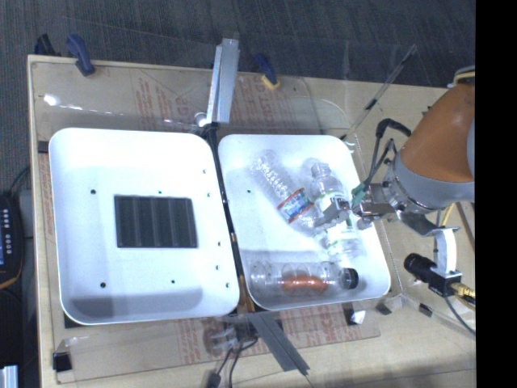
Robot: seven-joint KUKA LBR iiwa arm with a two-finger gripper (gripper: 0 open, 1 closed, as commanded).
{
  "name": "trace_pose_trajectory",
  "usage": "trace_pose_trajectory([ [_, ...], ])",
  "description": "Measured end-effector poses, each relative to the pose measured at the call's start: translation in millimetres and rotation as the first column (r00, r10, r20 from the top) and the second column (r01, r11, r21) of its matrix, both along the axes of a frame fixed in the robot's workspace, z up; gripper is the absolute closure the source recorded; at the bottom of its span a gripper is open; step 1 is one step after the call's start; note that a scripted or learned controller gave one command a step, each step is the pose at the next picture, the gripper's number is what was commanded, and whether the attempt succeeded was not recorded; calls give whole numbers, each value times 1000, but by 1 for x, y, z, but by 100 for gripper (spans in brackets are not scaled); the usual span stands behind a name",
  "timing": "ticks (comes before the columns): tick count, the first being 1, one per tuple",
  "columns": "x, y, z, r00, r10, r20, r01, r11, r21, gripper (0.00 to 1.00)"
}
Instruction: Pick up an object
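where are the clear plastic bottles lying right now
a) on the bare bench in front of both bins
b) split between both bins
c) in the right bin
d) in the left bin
c: the clear plastic bottles all lie in the right bin, one of them along its near edge, while the left bin shows just a dark rectangular panel on its floor.

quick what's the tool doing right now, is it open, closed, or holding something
Tool: low in the right bin, among the clear plastic bottles; open, closed or gripping one cannot be told from this view.
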State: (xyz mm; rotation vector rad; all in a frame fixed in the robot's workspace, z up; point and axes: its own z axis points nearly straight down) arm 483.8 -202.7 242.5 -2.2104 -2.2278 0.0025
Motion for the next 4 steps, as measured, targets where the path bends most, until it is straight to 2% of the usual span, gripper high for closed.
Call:
trace_pose_trajectory([
  [1, 63, -6, -69, 974, 226, 1, -226, 974, 0, 0],
  [2, 95, -5, -151, 920, 391, 0, -391, 920, 2, 0],
  [3, 96, -5, -139, 919, 395, 1, -395, 919, 1, 100],
  [4, 139, 53, -65, 945, 327, -12, -327, 945, 4, 100],
])
